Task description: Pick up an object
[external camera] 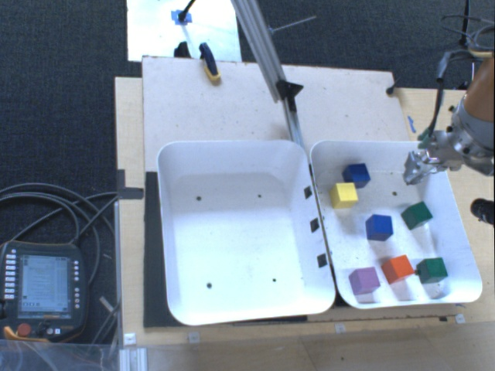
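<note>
Claw (415, 168) positioned above right bin (464, 230), finger state indeterminable; blue cube (356, 174) just left, green cube (417, 215) below.

Glossy white plastic bins (240, 157) on speckled board (255, 103).

The pale wooden surface (348, 99) carries two shallow white bins side by side. The left bin (174, 207) touches the right bin (456, 238).
</note>
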Robot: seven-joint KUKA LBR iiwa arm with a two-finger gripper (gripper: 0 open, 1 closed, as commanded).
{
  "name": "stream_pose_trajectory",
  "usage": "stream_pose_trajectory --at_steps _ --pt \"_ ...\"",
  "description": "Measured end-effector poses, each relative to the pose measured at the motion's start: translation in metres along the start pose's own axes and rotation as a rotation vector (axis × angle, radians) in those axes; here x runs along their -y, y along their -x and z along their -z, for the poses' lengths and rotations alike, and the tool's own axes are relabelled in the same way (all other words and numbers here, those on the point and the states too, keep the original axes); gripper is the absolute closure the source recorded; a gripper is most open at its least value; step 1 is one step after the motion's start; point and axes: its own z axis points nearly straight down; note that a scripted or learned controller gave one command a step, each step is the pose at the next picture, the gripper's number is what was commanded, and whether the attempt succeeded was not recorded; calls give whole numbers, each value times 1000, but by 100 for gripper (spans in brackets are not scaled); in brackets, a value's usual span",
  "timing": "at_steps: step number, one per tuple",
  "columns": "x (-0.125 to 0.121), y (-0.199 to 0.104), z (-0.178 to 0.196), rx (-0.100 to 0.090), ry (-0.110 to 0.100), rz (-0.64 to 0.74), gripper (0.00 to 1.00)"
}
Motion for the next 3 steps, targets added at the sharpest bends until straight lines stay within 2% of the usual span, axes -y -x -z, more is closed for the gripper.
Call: stream_pose_trajectory --at_steps 3 --pt "20 -165 -3 -2 0 3 100"
